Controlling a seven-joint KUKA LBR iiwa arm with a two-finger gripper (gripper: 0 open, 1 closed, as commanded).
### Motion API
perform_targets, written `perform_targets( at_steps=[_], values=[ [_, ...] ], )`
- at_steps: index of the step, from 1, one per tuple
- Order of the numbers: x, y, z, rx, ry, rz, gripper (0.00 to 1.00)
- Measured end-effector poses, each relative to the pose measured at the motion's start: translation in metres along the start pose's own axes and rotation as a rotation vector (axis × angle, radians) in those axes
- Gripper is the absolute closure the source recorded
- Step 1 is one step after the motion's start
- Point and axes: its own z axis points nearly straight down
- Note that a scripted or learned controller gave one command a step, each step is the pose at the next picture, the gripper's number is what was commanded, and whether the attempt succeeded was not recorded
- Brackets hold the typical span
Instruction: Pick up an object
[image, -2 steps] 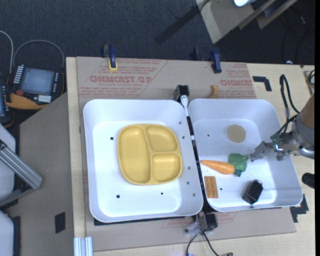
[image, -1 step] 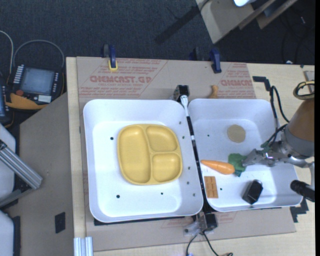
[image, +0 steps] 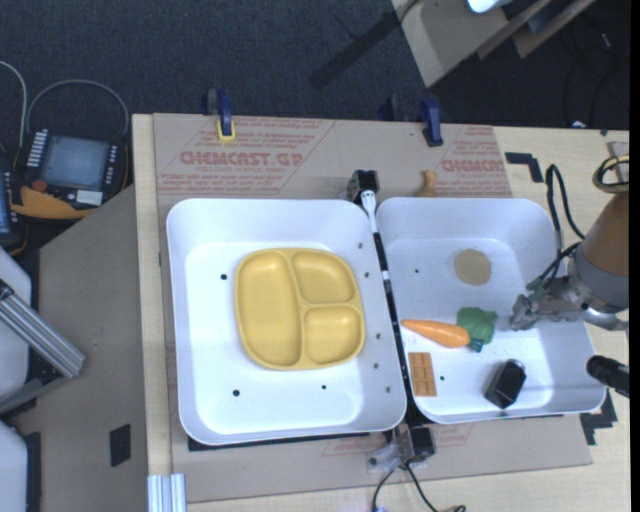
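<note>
- Camera view: we see the gripper (image: 527, 310) hovering at three o'clock in the right white bin (image: 530, 225); we cannot tell its state.
- The orange plastic carrot with green top (image: 447, 331) lies just at its nine o'clock, likely our target.

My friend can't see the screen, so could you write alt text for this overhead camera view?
A grey robot arm's gripper hovers at the right side of the right white bin, near a toy orange carrot with green top, a tan round disc, a small black block and an orange rectangular card. The left white bin holds a yellow three-compartment plastic plate.
</note>
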Motion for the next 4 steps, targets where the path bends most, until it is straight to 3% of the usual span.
perform_targets(
  at_steps=[4],
  values=[
    [0.001,0.01,-0.176,-0.003,-0.001,-0.002,1.0]
  ],
)
